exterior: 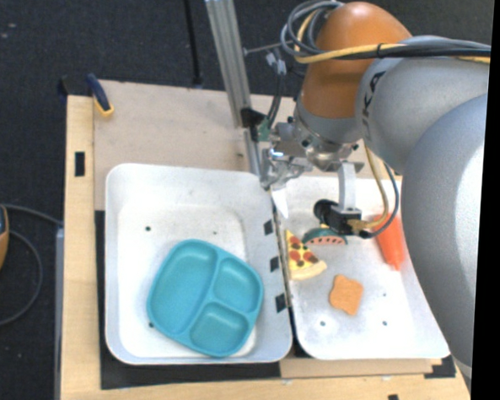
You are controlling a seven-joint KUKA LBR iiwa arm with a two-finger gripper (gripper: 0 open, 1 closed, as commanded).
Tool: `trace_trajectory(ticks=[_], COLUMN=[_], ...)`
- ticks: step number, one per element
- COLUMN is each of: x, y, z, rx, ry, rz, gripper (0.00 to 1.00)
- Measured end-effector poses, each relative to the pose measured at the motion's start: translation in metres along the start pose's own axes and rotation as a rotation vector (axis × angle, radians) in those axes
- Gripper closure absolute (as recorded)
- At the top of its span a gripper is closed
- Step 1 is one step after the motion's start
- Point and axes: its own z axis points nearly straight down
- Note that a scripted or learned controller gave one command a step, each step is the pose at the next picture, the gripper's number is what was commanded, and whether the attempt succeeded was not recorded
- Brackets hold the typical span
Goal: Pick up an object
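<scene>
While the left bin (149,199) holds a teal plate (206,298), the right bin (381,330) has a pizza slice (301,258), tan chunk (345,295) at its 4 o'clock, and the gripper (273,174) is spread or pinched - can't tell.

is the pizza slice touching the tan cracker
Apart. The camera view shows the right bin's white floor between the pizza slice and the tan cracker.

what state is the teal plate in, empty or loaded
Empty: the teal plate lies right side up in the left bin, and all three of its compartments show bare teal.
</scene>
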Motion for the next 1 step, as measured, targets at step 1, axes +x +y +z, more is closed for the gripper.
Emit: trace_trajectory(ticks=[1], x=[0.049], y=[0.0209], z=[0.0084], rx=[0.001], ry=[-0.001], rz=[0.001], gripper=[1.0])
